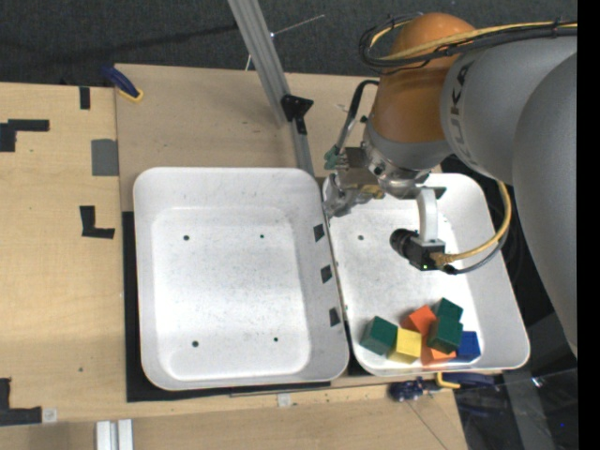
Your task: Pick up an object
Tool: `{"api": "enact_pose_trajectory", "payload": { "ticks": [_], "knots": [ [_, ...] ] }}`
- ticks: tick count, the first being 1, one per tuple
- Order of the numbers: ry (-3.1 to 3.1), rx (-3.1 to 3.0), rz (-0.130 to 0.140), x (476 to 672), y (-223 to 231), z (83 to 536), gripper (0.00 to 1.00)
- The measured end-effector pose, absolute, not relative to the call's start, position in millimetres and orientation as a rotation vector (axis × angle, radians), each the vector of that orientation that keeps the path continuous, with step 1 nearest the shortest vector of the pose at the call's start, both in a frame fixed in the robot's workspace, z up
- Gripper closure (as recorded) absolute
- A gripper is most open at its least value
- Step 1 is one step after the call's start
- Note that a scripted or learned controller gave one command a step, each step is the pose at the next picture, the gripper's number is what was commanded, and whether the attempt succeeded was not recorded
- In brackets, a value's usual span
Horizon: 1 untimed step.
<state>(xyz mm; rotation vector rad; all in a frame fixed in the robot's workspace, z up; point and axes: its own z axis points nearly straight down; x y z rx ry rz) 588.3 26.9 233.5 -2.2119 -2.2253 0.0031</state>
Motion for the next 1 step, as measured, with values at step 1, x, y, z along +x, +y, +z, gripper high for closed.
{"api": "enact_pose_trajectory", "payload": {
  "ticks": [1],
  "knots": [
    [-2.226, -2.212, 0.003, 569.8, 81.0, 222.6, 1.0]
  ]
}}
